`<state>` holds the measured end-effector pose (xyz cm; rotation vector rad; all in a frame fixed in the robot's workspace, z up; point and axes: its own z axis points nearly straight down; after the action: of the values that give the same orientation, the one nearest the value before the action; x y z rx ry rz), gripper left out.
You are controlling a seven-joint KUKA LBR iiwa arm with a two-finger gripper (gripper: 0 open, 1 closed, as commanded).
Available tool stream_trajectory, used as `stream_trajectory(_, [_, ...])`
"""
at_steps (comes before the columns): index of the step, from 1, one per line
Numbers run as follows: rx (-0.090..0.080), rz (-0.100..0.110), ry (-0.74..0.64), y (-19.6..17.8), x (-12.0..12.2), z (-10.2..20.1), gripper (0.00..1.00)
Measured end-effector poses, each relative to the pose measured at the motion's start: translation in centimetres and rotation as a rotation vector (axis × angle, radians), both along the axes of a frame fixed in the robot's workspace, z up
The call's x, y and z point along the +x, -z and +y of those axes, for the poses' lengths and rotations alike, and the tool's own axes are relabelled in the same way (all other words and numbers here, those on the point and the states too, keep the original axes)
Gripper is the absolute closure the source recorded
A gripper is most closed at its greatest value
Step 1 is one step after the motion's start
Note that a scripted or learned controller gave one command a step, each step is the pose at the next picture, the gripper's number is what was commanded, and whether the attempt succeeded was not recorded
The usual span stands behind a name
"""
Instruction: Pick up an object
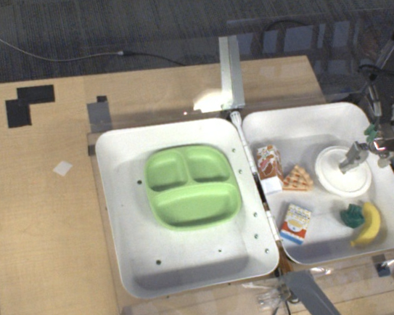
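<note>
I've got gripper (349,160) over the bowl (342,170); can't tell grip state. Bowl's light, stiff, slick — pinch its rim.

The bench (40,235) looks like pale, matt wood. Both bins (137,272) appear to be smooth white plastic with a soft sheen. The green tray (190,187) is smooth matt plastic. The banana (369,226) looks glossy, the small cartons (295,222) like printed card.

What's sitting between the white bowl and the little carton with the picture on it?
The waffle-like orange wedge lies between the white bowl and the carton, in the right bin, seen in the camera view.
</note>
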<state>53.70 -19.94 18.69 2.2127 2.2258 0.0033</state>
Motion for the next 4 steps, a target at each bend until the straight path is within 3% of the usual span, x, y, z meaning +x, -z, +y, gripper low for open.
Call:
stream_trajectory(1, [0.0, -0.001, 0.029, 9.5, -4.9, -0.6, 0.0])
stream_trajectory(2, [-0.001, -0.002, -0.127, 3.6, -4.9, -0.3, 0.0])
stream_trajectory(3, [-0.001, 0.0, -0.2, 7.9, -4.9, 0.8, 0.0])
stream_trajectory(4, [-0.004, -0.013, -0.277, 9.7, -4.5, 10.8, 0.0])
